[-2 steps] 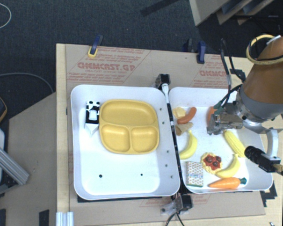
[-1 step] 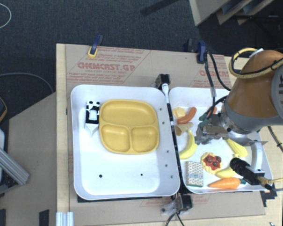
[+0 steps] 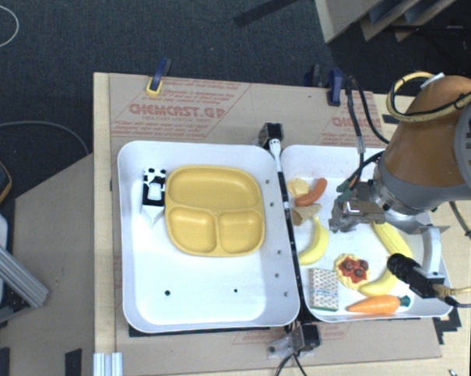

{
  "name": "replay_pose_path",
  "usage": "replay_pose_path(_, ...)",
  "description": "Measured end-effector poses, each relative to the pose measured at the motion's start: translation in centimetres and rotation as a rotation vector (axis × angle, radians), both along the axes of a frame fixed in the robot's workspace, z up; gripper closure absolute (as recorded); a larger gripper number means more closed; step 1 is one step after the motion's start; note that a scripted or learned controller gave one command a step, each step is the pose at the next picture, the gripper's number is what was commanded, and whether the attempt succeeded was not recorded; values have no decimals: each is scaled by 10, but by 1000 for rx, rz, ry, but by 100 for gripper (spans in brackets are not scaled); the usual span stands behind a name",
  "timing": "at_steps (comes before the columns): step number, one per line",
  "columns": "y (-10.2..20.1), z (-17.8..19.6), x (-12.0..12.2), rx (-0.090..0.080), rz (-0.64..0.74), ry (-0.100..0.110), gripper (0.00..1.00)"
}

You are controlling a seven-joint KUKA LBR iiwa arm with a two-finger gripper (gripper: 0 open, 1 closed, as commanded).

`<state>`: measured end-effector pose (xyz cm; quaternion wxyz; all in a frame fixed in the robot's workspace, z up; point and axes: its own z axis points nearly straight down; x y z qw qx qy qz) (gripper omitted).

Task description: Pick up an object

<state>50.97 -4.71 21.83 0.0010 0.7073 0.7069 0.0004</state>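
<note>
A smooth yellow plate (image 3: 216, 209) with three dips sits in the left bin (image 3: 131, 249). The right bin (image 3: 299, 159) holds toy food: sausage (image 3: 316, 189), curved banana (image 3: 317, 243), shiny orange carrot (image 3: 374, 305). The gripper (image 3: 351, 212) hangs above them.

We see even, bright overhead light. The white bins (image 3: 207, 307) nearly wash out, with mild glare on the yellow tray (image 3: 215, 210). Shadows are soft and short. The frame is slightly grainy; far carpet stays dim.
</note>
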Motion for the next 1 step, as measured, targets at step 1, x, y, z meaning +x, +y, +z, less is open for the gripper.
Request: replay_pose_path(1, 3, 9, 1, 0, 1, 0, 100)
